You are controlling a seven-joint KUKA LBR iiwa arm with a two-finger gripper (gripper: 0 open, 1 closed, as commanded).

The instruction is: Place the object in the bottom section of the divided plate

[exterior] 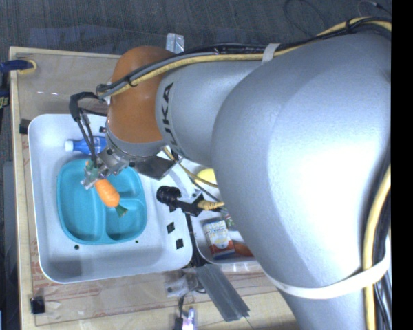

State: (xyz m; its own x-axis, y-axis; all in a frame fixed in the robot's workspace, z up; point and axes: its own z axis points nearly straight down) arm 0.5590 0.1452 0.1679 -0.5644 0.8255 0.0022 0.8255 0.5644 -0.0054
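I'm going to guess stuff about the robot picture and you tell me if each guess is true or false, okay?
1. The divided plate is blue. True.
2. The plate sits in the left white bin. True.
3. The carrot is purple. False: it is orange, with a small green end.
4. The carrot is over the plate, just below the robot's hand. True.
5. The carrot is outside both bins, on the bench. False: it is over the blue plate inside the left bin.
6. The band above the robot's wrist is green. False: the band is orange.
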